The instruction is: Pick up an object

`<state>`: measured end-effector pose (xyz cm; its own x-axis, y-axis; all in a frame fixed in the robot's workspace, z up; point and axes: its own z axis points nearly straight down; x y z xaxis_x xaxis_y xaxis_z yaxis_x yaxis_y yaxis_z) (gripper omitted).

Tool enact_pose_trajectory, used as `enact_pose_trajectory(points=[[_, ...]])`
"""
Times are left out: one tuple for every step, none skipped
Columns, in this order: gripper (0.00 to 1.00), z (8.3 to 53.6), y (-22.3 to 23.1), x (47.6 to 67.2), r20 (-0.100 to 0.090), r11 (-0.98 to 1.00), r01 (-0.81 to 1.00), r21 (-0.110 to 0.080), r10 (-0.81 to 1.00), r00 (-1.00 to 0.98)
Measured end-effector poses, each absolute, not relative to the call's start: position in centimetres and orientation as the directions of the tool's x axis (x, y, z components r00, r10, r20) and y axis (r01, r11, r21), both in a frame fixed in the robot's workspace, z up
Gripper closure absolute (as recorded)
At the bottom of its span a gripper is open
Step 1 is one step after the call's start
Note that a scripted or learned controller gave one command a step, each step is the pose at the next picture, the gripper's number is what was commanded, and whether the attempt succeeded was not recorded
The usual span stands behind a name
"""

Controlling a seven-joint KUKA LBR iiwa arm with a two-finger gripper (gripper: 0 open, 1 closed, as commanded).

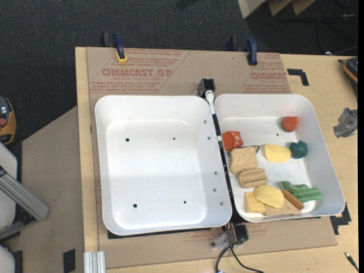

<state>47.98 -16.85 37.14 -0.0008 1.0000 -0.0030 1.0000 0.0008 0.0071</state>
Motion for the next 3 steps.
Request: enact_pose_trajectory(points=[[1.0, 28.6, -10.1, 47.9, 0.004, 0.006, 1.0, -0.009, 1.0, -0.006], [1.0, 36.8, 4.3, 48.4, 0.006, 0.019, 1.0, 0.01, 1.0, -0.019], [1.0, 53.2, 10.4, 51.3, 0.005, 0.008, 1.0, 0.022, 1.0, -0.009]])
